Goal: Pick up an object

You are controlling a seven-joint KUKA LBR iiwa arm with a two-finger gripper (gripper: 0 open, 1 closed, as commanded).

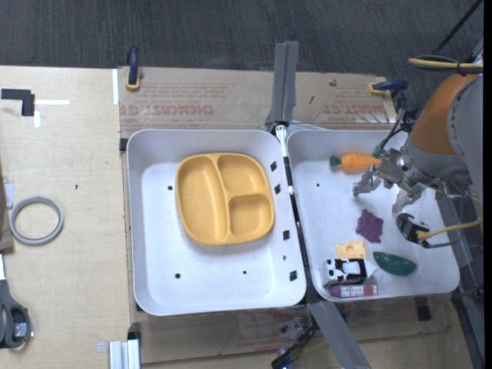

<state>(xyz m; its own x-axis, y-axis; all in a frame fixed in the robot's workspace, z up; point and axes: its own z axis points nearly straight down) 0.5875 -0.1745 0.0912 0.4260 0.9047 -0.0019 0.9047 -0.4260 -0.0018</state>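
plywood worktop (61, 144) runs pale along the left, with dark carpeted floor (192, 14) beyond its far edge. a grey ring of tape (35, 220) lies flat near the left edge, and the handles of scissors (14, 323) show at the lower left corner. a sheet of cardboard (200, 98) sits behind the two white bins, pinned by a blue and yellow clamp (133, 68) at its left corner and another clamp (388, 87) at its right.

the left bin (154, 283) holds a yellow divided plate (225, 198), lying flat near the middle. the right bin (323, 206) holds the loose things: an orange toy carrot (356, 161) near the far wall, a purple bunch of grapes (370, 225) in the middle, a yellow block (351, 250) just nearer than that, a small black and white toy (344, 269) touching the block's near side, a flat pink and white packet (352, 290) at the near wall, and a dark green leaf-shaped piece (395, 263) to the right of the block.

the arm comes in from the right, its orange band (434, 121) above the wrist, tilted down and leftward over the right bin. the pincer (383, 189) hangs above the bin floor, between the carrot and the grapes, its two fingers spread apart with nothing between them. one fingertip (361, 188) sits just nearer than the carrot.
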